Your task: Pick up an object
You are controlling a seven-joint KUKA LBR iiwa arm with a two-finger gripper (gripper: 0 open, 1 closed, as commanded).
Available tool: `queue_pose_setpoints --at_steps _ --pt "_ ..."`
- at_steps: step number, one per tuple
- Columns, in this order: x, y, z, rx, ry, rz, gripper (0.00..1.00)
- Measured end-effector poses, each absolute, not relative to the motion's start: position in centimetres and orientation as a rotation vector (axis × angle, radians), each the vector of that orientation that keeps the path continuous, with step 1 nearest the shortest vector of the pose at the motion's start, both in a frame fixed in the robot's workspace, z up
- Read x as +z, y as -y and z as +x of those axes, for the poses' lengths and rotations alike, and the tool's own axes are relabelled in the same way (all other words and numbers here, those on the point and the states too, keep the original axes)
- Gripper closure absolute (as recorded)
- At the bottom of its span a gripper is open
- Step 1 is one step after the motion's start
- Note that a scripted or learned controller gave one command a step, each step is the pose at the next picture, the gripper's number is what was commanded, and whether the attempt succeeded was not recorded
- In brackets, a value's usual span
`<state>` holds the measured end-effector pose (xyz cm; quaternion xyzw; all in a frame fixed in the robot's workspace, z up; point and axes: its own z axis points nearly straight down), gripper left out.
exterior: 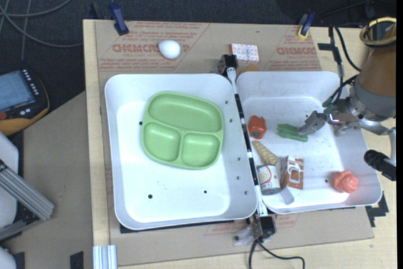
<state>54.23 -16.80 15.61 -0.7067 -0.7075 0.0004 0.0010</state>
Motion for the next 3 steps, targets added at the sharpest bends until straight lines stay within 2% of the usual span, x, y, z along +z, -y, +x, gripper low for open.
queue_pose_setpoints --at_steps 1,2,3 --pt "13.1 10.8 48.3 0.001 2.222 -2.219 0.0" --pt "8.5 11.2 47.9 0.005 2.222 -2.236 0.0" --pt "9.5 10.8 48.0 -0.001 2.222 -2.226 1.0"
